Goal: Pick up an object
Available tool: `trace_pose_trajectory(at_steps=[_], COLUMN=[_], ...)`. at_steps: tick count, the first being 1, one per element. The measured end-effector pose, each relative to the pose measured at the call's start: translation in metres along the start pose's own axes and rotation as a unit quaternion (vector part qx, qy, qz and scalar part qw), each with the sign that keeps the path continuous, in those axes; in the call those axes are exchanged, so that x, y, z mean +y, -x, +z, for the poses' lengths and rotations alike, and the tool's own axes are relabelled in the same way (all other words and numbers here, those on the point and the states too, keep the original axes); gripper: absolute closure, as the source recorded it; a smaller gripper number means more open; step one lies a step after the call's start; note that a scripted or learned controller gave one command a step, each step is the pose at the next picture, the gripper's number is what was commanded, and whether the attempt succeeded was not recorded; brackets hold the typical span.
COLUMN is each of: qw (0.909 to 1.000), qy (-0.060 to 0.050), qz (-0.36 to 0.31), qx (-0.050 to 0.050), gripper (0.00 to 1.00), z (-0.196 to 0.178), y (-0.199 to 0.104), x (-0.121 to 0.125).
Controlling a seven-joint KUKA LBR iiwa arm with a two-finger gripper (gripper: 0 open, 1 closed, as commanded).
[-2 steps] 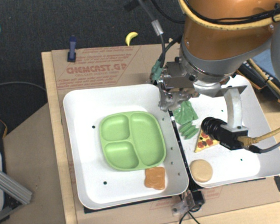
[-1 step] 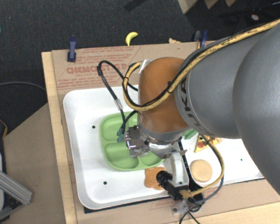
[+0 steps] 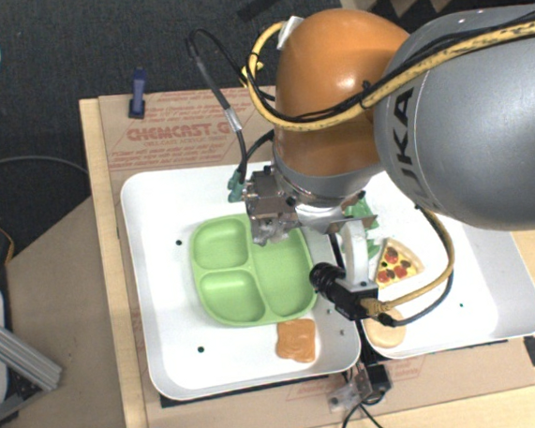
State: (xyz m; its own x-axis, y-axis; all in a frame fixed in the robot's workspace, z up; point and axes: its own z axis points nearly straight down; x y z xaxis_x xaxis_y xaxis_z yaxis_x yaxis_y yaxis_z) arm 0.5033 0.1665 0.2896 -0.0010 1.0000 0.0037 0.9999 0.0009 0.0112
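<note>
Gripper: hung over the green tray's upper right compartment, left bin; jaw state could not be told. Orange piece: just below the tray, same bin. Pizza slice: right bin, beside the divide, behind the arm's black cable.

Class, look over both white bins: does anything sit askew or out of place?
Nothing looks spilled or broken. The green divided tray lies slightly turned in the left bin, and a pale round thing sits half-hidden at the right bin's front corner.
</note>
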Motion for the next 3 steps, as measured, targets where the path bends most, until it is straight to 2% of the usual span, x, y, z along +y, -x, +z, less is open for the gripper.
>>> trace_pose_trajectory(at_steps=[1, 2, 3], qw=[0.9999, 1.0, 1.0], qy=[-0.013, 0.002, -0.005], qz=[0.004, -0.005, -0.002], qx=[-0.004, 0.003, -0.001], gripper=[1.0, 1.0, 1.0], z=[0.103, -0.037, -0.022], y=[0.049, -0.025, -0.061], x=[-0.026, -0.023, -0.024])
